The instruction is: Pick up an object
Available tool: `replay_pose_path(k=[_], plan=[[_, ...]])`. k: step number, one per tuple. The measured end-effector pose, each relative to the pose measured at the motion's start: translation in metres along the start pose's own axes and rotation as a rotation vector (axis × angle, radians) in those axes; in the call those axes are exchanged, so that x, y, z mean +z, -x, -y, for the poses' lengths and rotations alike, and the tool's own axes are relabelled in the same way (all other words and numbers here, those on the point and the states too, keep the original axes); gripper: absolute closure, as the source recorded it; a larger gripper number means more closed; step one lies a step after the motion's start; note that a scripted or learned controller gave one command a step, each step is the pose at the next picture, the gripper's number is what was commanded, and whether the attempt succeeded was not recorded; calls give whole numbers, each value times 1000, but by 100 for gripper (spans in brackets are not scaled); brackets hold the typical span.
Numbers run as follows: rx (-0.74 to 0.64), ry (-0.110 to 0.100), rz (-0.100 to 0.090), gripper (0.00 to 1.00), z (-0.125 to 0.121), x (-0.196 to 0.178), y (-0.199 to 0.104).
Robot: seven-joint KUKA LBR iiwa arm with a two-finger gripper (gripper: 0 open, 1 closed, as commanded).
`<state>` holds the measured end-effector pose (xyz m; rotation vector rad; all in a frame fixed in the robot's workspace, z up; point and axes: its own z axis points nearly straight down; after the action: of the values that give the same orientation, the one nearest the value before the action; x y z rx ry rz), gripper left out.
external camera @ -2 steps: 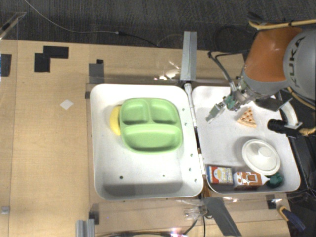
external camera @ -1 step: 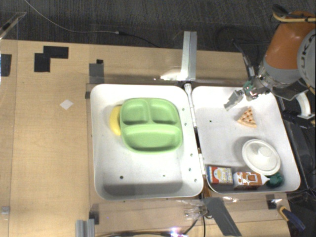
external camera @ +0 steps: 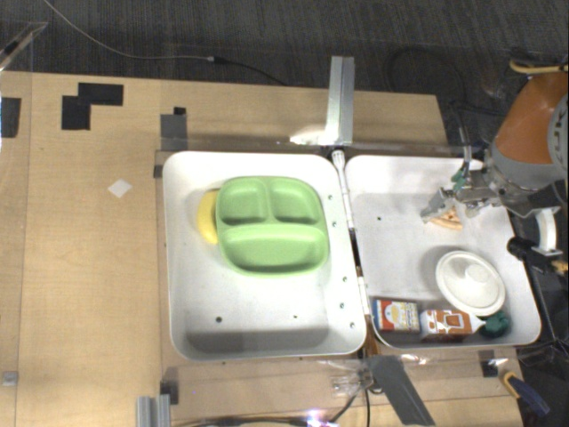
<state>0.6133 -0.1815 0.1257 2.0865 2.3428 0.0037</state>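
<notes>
The gripper (external camera: 444,205) sits low over a small orange piece (external camera: 447,222) at 12 o'clock from the white bowl (external camera: 470,281). Whether it grips anything, I cannot tell. Nothing looks lifted; the pick remains.

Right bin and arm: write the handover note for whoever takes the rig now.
Gripper: low in the right bin, at a small orange piece; grasp not confirmed.
Right bin also holds a white bowl and a carton lying along the front wall.
Left bin: green divided plate over something yellow.
Done: nothing visibly lifted.
Left: grip an object and raise it.
</notes>
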Motion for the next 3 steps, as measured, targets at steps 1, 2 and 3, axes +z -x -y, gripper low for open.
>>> replay_pose_path(k=[1, 2, 3], plan=[[-32, 2, 1, 0, -40, 39, 27], [-63, 2, 1, 0, -39, 39, 7], [-96, 2, 2, 0, -25, 15, 26]])
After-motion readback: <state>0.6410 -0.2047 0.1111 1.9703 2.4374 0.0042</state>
